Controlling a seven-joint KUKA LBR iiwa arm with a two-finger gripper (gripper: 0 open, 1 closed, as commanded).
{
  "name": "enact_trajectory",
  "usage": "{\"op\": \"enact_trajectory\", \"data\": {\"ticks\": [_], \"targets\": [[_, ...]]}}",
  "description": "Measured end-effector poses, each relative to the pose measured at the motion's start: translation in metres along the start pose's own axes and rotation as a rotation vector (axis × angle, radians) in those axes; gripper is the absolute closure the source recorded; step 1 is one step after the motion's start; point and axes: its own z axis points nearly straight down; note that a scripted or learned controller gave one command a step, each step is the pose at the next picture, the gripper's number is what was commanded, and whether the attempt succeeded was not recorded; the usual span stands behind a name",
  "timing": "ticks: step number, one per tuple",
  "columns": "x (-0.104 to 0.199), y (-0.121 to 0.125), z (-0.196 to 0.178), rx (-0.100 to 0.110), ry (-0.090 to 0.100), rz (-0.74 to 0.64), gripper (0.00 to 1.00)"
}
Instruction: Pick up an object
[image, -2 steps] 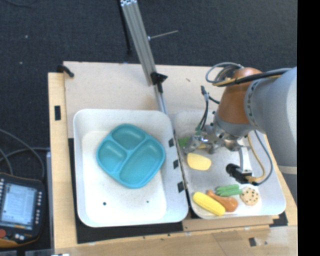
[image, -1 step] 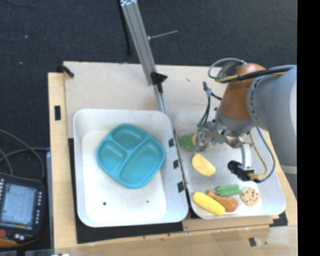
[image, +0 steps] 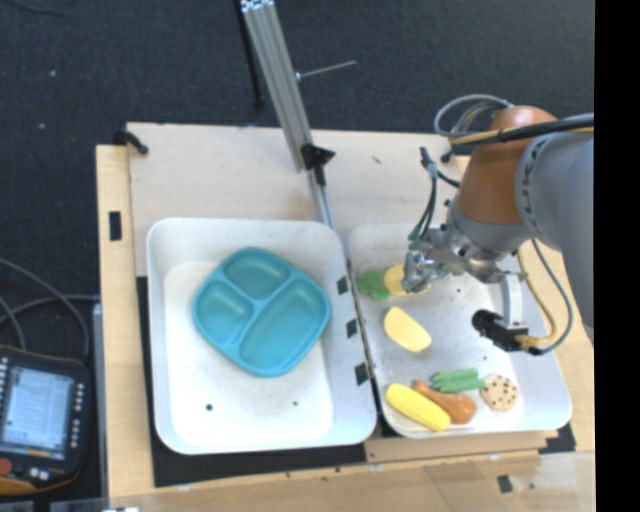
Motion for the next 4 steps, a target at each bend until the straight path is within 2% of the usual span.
{"op": "enact_trajectory", "data": {"ticks": [1,3,4], "targets": [[-0.001,0.002,-0.051,-0.002,0.0,-0.005,1.0],[0.098,-0.012,-0.079,0.004,0.003,-0.011,1.0],[0.148,-0.011,-0.086,0.004,0.002,-0.011,1.0]]}}
